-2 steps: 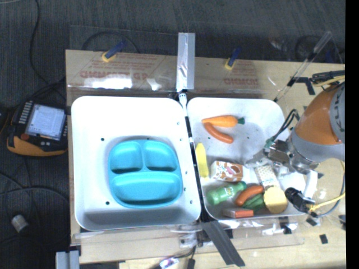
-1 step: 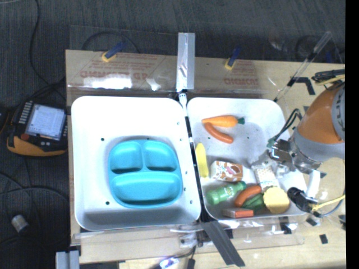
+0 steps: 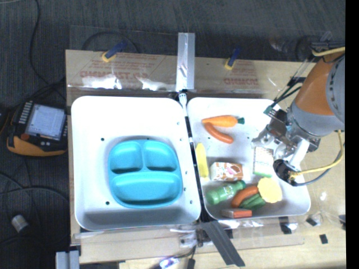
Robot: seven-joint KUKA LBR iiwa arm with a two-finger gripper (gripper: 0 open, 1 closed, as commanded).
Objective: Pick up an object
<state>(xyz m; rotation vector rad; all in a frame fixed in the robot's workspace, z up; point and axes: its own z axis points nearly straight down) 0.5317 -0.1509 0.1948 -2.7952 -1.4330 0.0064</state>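
- The likeliest thing to pick up is the small white carton (image 3: 262, 162), a flat boxy pack lying in the right bin (image 3: 247, 108) toward its 3 o'clock side, long axis running roughly 12 to 6 o'clock.
- The gripper (image 3: 279, 144) hangs just beside that carton, at about its 1 o'clock, so the coming move looks like a short drop toward 7 o'clock; whether the gripper is wide or narrow I cannot tell.
- At the carton's 6 o'clock sits a yellow round piece (image 3: 270, 190), smooth and plastic-looking, close enough to crowd a grasp.
- Toward 9 o'clock lies a printed snack box (image 3: 226, 171), and below it a green bottle (image 3: 222, 193) and a small carrot (image 3: 246, 195).
- Near the bin's 12 o'clock edge lie a large carrot (image 3: 220, 120) and a sausage (image 3: 219, 132), both long and smooth.
- A yellow corn cob (image 3: 201, 160) lies along the dividing wall.
- The left bin (image 3: 90, 150) holds a blue tray (image 3: 145, 171) with compartments.
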